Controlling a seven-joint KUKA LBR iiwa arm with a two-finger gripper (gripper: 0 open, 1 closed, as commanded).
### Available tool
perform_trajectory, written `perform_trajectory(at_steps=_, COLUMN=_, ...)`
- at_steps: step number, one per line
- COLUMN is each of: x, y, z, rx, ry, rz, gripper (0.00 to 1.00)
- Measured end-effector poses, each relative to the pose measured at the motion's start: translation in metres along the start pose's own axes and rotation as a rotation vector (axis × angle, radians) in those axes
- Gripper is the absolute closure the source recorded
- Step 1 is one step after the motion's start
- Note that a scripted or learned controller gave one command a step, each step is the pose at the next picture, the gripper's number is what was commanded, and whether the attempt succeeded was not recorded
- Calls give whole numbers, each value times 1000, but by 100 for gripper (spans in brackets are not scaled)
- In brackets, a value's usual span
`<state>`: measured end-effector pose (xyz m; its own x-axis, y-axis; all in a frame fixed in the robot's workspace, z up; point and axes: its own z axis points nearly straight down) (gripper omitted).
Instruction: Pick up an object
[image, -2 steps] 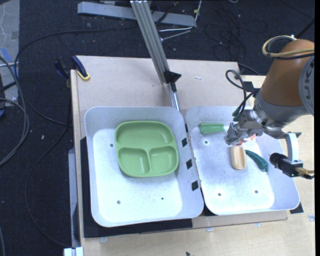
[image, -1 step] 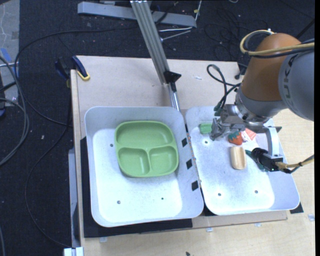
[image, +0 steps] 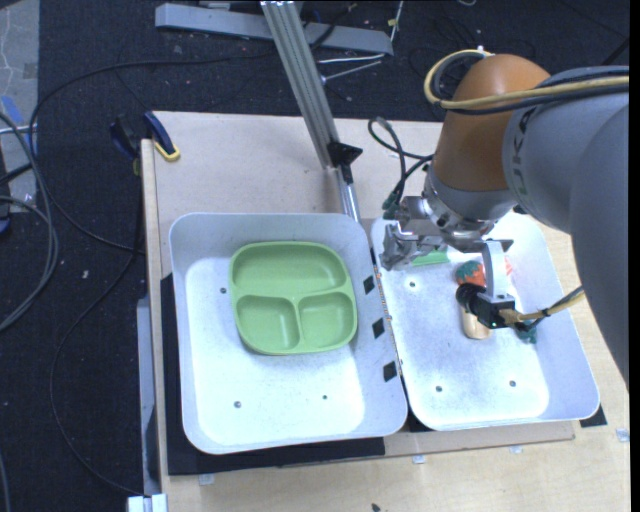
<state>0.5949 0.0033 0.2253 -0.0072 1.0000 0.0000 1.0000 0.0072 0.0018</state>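
Observation:
My gripper (image: 398, 248) hangs low over the far left corner of the right bin (image: 470, 385), under the orange-banded wrist. Just right of it a flat green object (image: 432, 260) lies on the bin floor, partly covered by the wrist. Further right an orange-red object (image: 468, 270) peeks out beside the arm. A tan rounded object (image: 477, 327) rests near the middle of the bin, and a small green piece (image: 528, 336) lies to its right. I see nothing between the gripper's parts.
The left bin (image: 270, 400) holds a green divided plate (image: 294, 297) in its far half. A slanted metal pole (image: 312, 95) rises behind the bins. The arm's bulk covers the right bin's far right part.

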Motion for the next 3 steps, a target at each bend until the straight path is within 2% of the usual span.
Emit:
perform_trajectory(at_steps=2, x=90, y=53, z=6, rx=-2, ry=2, rz=0, gripper=100)
perform_trajectory(at_steps=3, x=87, y=52, z=6, rx=1, ry=-1, rz=4, gripper=0)
